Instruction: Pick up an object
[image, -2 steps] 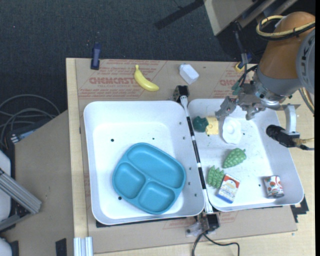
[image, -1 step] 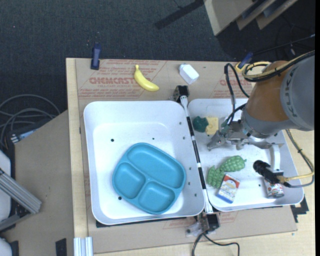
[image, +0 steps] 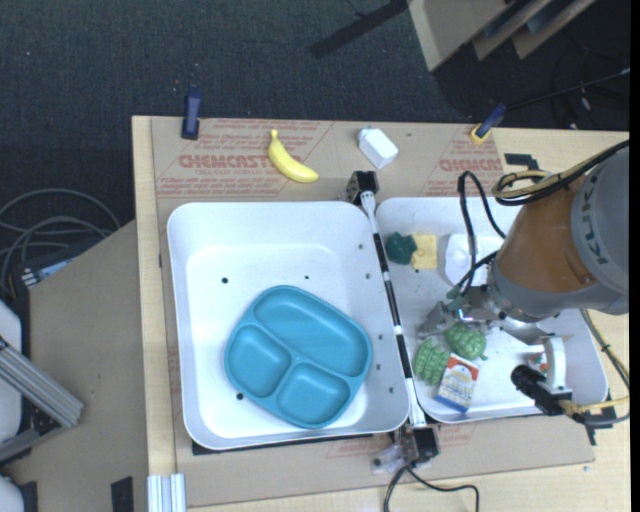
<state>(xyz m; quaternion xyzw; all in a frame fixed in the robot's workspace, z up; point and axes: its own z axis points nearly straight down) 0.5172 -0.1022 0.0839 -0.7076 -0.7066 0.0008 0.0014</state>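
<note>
Camera view, fixed above the bench. Landmark: the right bin (image: 590, 385), one of two shallow white bins set side by side. The arm (image: 560, 250), grey with an orange band, reaches over this bin, and its gripper (image: 462, 312) hangs low near the bin's middle, directly above a green knobbly toy (image: 466, 341). Whether that toy lies between the fingers cannot be told, since the wrist hides them.

Likely target: the green knobbly toy, or a second green ridged piece (image: 429, 360) just beside it, toward the divider. Both look like light, stiff plastic with a bumpy surface that should resist slipping; a grasp across the narrow waist seems the safest.

Crowding: a small red-white-blue carton (image: 458, 384) touches the green pieces on the near side and may be dragged along. A dark green block (image: 401, 247) and a pale yellow piece (image: 425, 252) sit at the bin's far-left corner, well apart.

Left of the right bin, the left bin (image: 200, 240) holds a blue divided tray (image: 297, 355). Beyond both bins, a banana (image: 289, 161) rests on the bench.
</note>
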